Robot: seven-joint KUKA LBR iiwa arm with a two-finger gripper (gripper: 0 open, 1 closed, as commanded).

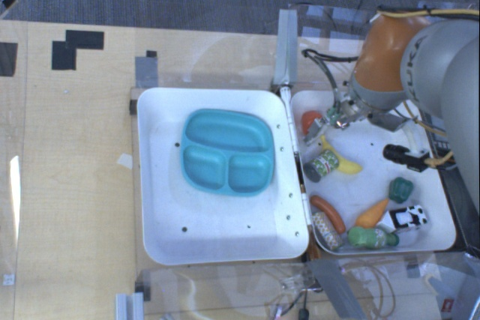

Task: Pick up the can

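The small can (324, 163) is seen lying on its side in the right bin (442, 236), touching a banana (346, 165). The tool (341, 116) is placed just above it in the frame; open or closed cannot be told. The can should be gripped across its round sides, and the banana missed.

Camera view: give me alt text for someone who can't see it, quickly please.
The arm's end effector hovers at the back of the right bin, just above a small green-labelled can lying on its side against a banana. Around them lie a carrot, sausages and other toy food. The left bin holds a blue divided plate.
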